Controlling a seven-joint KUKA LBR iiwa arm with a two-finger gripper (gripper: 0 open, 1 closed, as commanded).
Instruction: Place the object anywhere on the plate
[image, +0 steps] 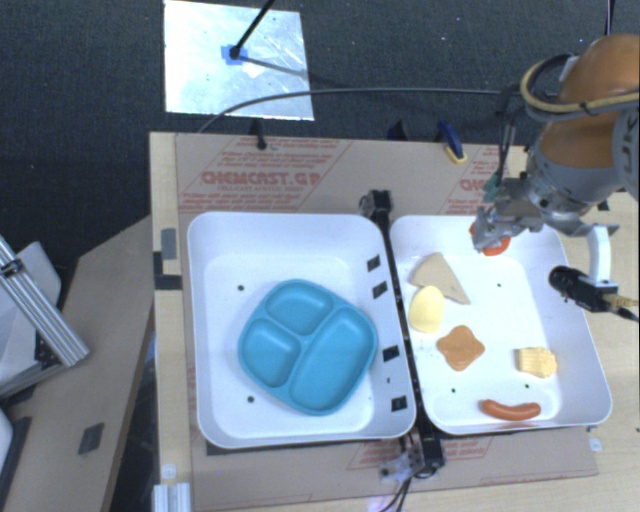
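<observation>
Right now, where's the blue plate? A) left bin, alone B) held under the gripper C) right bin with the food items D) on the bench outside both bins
A: the blue plate lies in the left bin by itself, while the sausage and other food pieces sit in the right bin.

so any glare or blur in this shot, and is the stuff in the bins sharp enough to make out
Camera view: the foil sheet behind the bench glares unevenly; the gripper is soft, a red object at its tip indistinct; the blue plate and the hot dog read clearly, with faint shadows under even light.
</observation>
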